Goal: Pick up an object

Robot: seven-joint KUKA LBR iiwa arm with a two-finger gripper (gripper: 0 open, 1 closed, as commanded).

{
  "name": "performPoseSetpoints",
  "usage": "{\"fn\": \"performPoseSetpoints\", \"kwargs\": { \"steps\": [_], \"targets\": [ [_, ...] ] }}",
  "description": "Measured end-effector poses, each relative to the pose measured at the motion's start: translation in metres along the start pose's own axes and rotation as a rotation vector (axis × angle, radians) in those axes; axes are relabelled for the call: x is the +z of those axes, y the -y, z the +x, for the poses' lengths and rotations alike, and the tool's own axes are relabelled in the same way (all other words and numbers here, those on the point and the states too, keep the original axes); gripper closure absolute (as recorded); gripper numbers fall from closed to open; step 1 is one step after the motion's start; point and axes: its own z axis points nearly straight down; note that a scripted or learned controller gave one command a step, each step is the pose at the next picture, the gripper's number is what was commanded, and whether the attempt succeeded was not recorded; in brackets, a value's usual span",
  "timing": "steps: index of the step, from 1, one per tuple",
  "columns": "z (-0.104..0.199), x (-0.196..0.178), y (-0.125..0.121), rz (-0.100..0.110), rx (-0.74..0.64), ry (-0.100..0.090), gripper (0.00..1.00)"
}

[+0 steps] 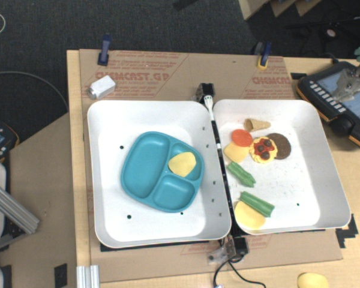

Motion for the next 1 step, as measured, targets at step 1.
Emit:
{"fn": "performPoseSetpoints", "kwargs": {
  "steps": [1],
  "targets": [
    [-0.0434, 0.0419, 0.0374, 0.017, 0.010, -0.004, 1.00]
  ]
}}
